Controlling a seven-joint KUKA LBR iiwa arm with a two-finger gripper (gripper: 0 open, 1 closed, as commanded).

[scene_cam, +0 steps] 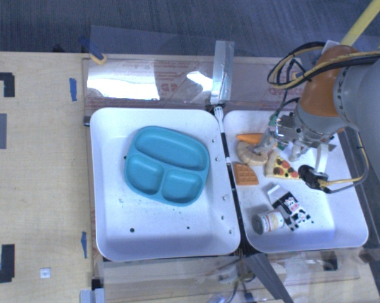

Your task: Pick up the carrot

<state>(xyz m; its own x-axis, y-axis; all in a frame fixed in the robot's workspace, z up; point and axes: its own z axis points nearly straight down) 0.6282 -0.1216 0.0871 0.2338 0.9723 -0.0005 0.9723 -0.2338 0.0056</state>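
1. Looking down on the surface, we see the pincer low in the right bin, near the carrot; whether it is spread or pressed together we cannot tell.
2. We find the carrot near that bin's back left corner, touching a tan pastry, with a waffle just beside and a pizza slice near.
3. We judge the step is closing in: we should shift towards the carrot's middle, straddle it across its width, and avoid the pastry.
4. We see the carrot as small, orange, tapered and lying flat; it may roll.
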